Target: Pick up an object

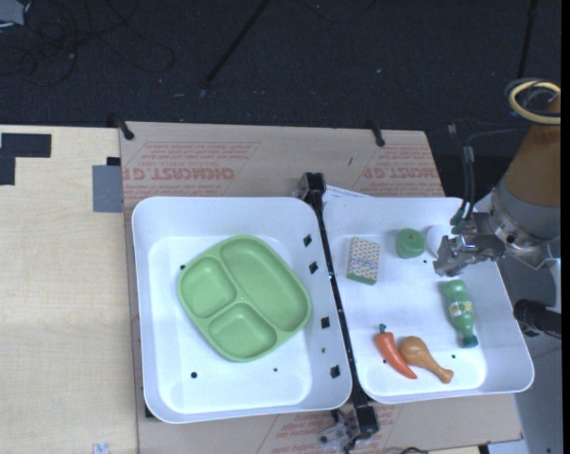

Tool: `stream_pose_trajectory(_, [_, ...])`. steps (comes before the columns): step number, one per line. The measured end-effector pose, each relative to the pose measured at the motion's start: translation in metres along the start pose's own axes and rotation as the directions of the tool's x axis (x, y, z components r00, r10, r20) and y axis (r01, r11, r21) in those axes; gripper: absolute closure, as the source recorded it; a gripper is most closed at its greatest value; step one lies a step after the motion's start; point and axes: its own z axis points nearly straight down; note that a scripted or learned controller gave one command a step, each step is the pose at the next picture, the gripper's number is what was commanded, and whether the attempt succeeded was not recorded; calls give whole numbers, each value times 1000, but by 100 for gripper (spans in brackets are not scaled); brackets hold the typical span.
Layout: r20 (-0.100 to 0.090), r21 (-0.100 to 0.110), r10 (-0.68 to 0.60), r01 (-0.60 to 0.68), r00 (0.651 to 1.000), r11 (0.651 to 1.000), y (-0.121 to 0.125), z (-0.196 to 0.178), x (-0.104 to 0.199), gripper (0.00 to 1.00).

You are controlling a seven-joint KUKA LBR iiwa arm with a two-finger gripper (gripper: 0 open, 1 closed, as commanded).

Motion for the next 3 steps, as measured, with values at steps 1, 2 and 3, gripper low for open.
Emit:
stream_pose_trajectory(1, [-1, 0, 0, 0, 1000, 1000, -7, -5, 46, 100])
stream_pose_trajectory(2, [0, -1, -1, 1, 1000, 1000, -9, -12, 99, 100])
stream_pose_trajectory(3, [0, 2, 0, 0, 1000, 1000, -23, -3, 152, 100])
